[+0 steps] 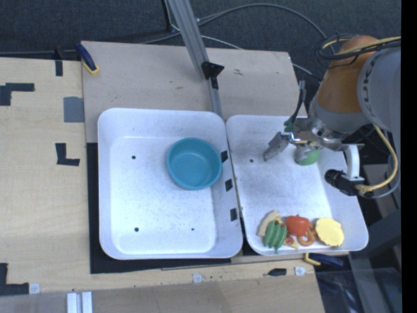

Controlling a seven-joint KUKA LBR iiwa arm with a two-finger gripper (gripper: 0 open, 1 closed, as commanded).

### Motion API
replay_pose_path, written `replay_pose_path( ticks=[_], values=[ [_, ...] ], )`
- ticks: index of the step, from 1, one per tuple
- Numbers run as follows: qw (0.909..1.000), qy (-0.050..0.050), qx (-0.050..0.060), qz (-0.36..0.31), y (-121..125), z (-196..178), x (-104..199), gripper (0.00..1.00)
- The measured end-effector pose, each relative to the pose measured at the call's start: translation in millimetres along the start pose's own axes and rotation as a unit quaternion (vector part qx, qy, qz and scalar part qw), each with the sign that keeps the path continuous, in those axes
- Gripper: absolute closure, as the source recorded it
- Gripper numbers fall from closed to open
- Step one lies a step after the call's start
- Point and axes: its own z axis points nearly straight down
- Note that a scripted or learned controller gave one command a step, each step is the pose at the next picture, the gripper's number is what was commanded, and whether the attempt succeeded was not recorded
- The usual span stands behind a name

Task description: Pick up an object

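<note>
Camera view shows the gripper (291, 150) over the right bin (281, 188), one grey finger (273, 149) angled left; whether the fingers are open I cannot tell. A green object (307, 156) sits just beneath it. One blue bowl (193, 163) lies in the left bin (130, 201). Toy foods (300, 231) cluster at the right bin's near edge. The arm (355, 87) reaches in from the right.

There are no words, numbers, labels or signs to read here. The bins, the bench and the arm carry no writing that can be made out.
</note>
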Motion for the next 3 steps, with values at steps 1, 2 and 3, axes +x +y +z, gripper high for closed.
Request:
replay_pose_path(
  ticks=[1,2,3],
  values=[
    [1.0,0.0,-0.001,0.001,-7,53,-8,0.0],
    [1.0,0.0,-0.002,0.0,-6,41,-8,1.0],
    [1.0,-0.001,-0.005,0.0,-8,-21,-11,1.0]
  ],
)
